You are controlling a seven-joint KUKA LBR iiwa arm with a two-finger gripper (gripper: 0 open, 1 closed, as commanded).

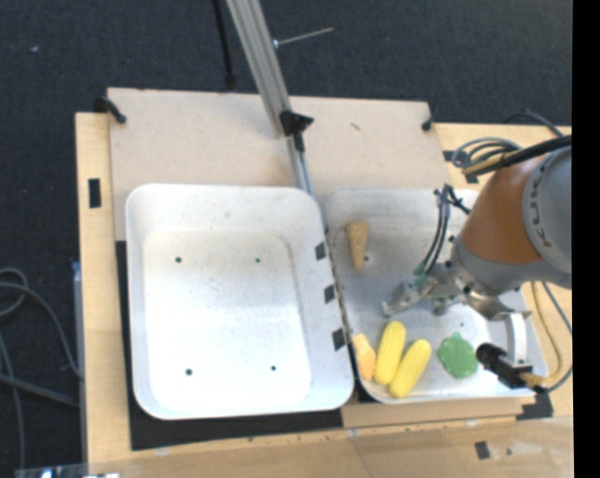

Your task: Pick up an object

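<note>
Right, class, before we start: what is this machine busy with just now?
A grey and orange robot arm reaches into the right bin, its pincer low over the bin floor. Nearby lie two yellow corn cobs, a green piece and a tan piece. Nothing looks picked up.

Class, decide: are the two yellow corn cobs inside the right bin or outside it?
Inside. Both yellow corn cobs lie within the right bin, near its front rim.
</note>
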